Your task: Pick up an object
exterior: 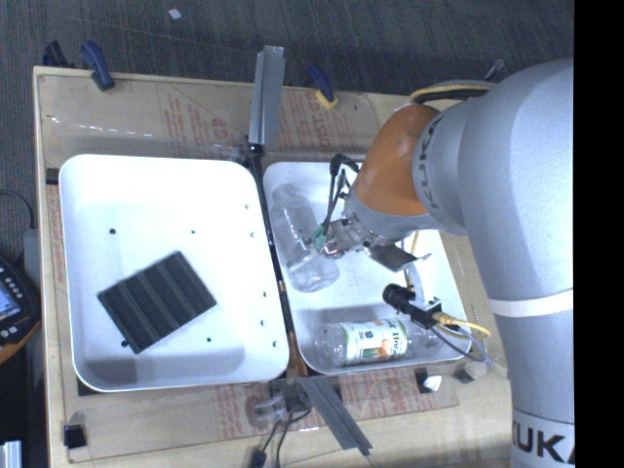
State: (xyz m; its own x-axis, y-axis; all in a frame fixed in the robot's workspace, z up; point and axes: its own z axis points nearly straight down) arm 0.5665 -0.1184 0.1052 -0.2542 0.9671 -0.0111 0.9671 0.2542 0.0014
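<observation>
Here, your tool [327, 244] sits low in the right bin [441, 271], beside the clear plastic bottle [297, 237] at its far left; I cannot tell its state. Centre on that bottle's body, clear of the labelled bottle [366, 341] nearer.

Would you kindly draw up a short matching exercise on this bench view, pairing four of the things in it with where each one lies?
Things:
1. black ribbed panel
2. clear bottle without a label
3. bottle with the green and white label
4. blue clamp

Places:
A. along the near wall of the right bin
B. on the bench's far edge, beyond the bins
C. on the floor of the left bin
D. at the left side of the right bin, beside the gripper

Pairs: 1-C, 2-D, 3-A, 4-B
</observation>
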